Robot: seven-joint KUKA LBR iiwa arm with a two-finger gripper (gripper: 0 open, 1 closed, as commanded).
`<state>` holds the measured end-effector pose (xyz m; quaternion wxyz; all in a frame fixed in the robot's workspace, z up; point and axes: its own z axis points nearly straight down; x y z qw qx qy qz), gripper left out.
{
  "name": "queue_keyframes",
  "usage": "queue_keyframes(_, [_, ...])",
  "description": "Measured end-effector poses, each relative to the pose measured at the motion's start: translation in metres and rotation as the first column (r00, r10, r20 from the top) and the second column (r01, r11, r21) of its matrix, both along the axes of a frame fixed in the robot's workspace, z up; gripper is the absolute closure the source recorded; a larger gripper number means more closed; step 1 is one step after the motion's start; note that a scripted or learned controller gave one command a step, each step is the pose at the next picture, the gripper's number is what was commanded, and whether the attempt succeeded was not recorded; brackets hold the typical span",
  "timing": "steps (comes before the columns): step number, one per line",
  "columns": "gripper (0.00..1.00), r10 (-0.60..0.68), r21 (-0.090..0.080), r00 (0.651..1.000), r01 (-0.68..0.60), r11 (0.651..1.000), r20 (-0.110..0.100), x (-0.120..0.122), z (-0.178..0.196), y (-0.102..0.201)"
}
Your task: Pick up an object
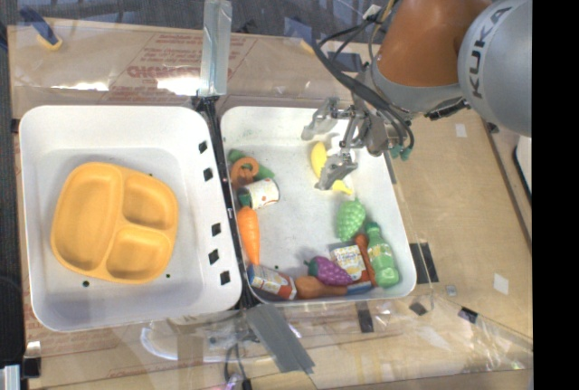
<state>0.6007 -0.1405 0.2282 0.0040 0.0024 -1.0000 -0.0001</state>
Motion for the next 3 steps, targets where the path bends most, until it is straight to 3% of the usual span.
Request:
queue_keyframes(1, [0.00,-0.117,0.002,0.993,0.117,0.993,-0.008,0.035,-0.120,-0.066])
queue_keyframes(2, [0.00,-0.124,0.001,0.992,0.124,0.992,0.001,0.032,-0.140,-0.041])
queue_keyframes(3, [1.00,-0.118,0.002,0.993,0.118,0.993,-0.003,0.033,-0.132,-0.040])
